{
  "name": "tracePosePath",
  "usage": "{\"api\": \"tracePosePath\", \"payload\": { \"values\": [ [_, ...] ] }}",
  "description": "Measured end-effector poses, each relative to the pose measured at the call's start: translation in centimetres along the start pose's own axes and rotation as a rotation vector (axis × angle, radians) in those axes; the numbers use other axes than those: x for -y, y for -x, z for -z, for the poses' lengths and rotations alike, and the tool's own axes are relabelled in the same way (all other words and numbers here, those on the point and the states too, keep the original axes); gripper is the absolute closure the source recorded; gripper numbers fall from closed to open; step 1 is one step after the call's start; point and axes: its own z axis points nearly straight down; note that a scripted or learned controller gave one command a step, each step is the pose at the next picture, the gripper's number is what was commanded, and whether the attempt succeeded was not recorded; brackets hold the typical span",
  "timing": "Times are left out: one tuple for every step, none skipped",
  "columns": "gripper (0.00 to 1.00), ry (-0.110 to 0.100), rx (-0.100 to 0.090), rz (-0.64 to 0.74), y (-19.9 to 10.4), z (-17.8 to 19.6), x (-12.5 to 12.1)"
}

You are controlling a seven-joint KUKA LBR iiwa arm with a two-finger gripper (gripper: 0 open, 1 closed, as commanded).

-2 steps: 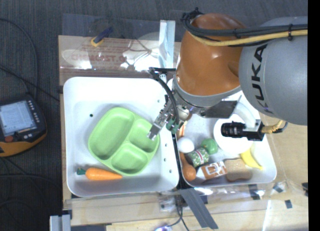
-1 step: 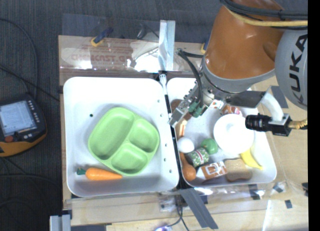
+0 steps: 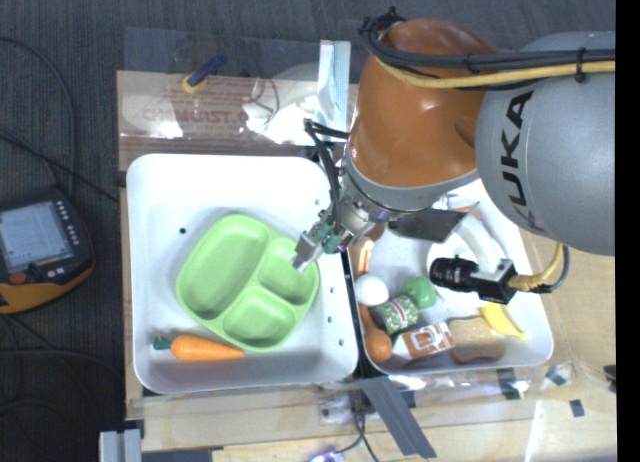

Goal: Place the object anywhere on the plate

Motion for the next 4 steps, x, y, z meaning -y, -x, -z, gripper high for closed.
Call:
{"api": "tracePosePath", "payload": {
  "values": [
    [0.00, 0.001, 0.001, 0.000, 0.0, 0.1, 0.0],
    [1.00, 0.000, 0.002, 0.001, 0.0, 1.0, -0.1],
    [1.00, 0.000, -0.001, -0.090, -0.6, -0.8, -0.5],
    [1.00, 0.004, 0.002, -0.131, 4.2, 1.7, -0.4]
  ]
}}
